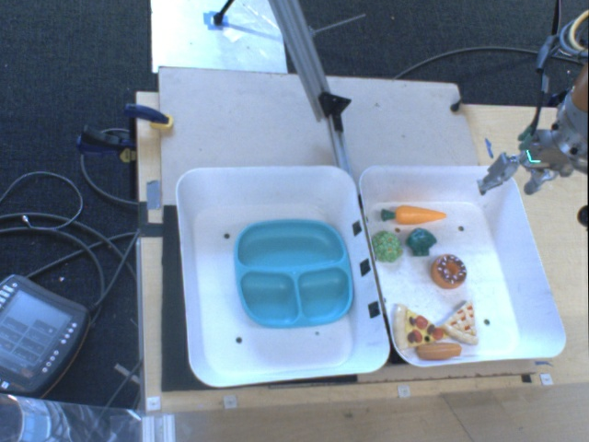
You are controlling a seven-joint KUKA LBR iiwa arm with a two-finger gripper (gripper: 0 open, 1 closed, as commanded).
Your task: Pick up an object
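Dark carpet surrounds a pale wooden table (276, 118) bearing two shallow white bins side by side. Left bin (198, 247): one teal plastic divided plate (294, 273), three compartments, lying flat near centre. Right bin (525, 247): orange toy carrot with green top (416, 215) near the far wall; below it a light green toy broccoli (387, 247) just beside a darker teal-green floret (421, 241); a brown frosted toy doughnut (449, 271) further toward the near side; two toy pizza slices (440, 323) and a toy hot dog (438, 350) at the near wall. Claw (515, 178) sits over the right bin's far right corner, two grey fingers (498, 172) spread apart, nothing between them. Carrot lies nearest, to the claw's left and slightly nearer the camera, apart from it; all other toys lie further off. Cables and a grey handheld pendant (35, 331) on the floor at left.
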